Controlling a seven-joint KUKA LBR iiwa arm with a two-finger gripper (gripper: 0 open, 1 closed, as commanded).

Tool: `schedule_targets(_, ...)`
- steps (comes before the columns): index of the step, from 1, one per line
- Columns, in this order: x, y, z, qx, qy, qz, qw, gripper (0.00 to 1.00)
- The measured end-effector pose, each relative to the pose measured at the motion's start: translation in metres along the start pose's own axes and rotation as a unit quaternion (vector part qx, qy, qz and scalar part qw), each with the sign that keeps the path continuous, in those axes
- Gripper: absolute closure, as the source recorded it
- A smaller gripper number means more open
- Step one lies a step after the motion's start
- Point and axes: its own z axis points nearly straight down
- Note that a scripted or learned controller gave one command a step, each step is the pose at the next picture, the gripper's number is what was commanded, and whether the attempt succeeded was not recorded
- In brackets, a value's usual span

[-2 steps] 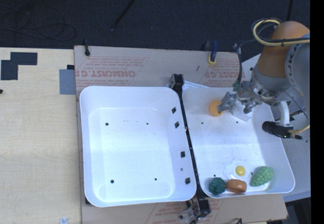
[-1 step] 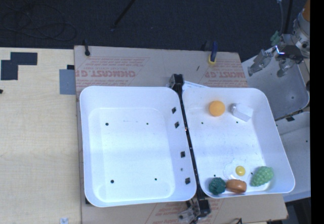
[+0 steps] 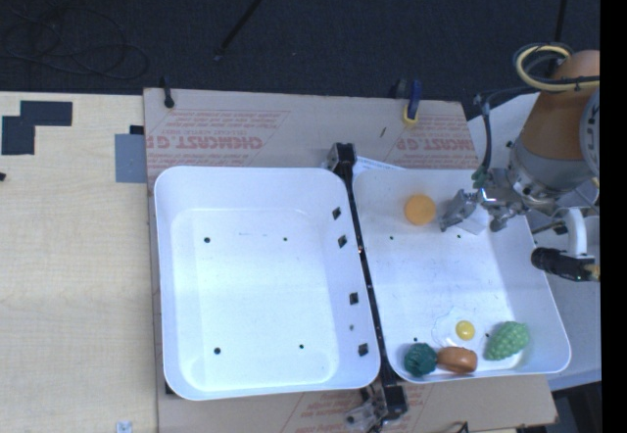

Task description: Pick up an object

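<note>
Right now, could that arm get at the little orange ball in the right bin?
Probably yes. The orange ball lies alone on the floor of the right bin, apart from its walls and from the toys heaped at the near edge. The gripper hangs just beside it, with nothing between them.

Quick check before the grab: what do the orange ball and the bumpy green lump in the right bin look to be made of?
The round orange ball: seemingly smooth matte plastic or foam, evenly coloured, no shine. The bumpy light-green lump: probably moulded plastic toy food, knobbly like grapes. Both are too small to be sure.
</note>
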Motion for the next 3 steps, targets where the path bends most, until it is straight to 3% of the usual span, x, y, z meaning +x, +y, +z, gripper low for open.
schedule_targets(1,-0.025,0.008,-0.107,-0.014,-0.004,0.000,0.9999,0.00)
schedule_targets(2,-0.015,-0.009,-0.013,-0.005,-0.001,-0.001,1.0000,0.00)
schedule_targets(3,-0.026,-0.026,-0.139,-0.014,-0.004,0.002,0.9999,0.00)
